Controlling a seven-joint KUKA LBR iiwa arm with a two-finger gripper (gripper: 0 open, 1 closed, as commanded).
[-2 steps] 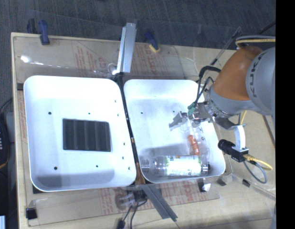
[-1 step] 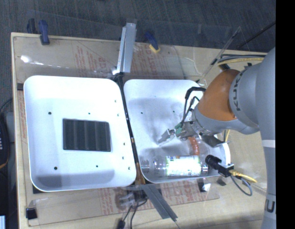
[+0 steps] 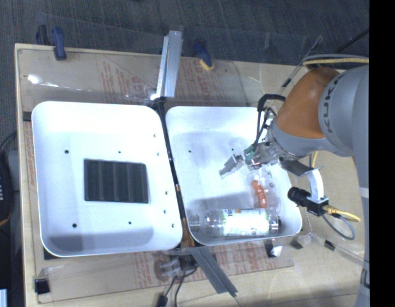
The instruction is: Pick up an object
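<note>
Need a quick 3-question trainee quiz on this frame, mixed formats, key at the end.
1. True or false: the clear bottle lies on its side along the near wall of the right bin.
2. Multiple choice: the dark ribbed rectangle sits in
A. the left bin
B. the right bin
C. the bench outside both bins
3. Fill in: the small orange item lies between the bottle and the ____.

Key
1. True
2. A
3. gripper, which hovers over the right bin, above the orange item in the view.
</note>
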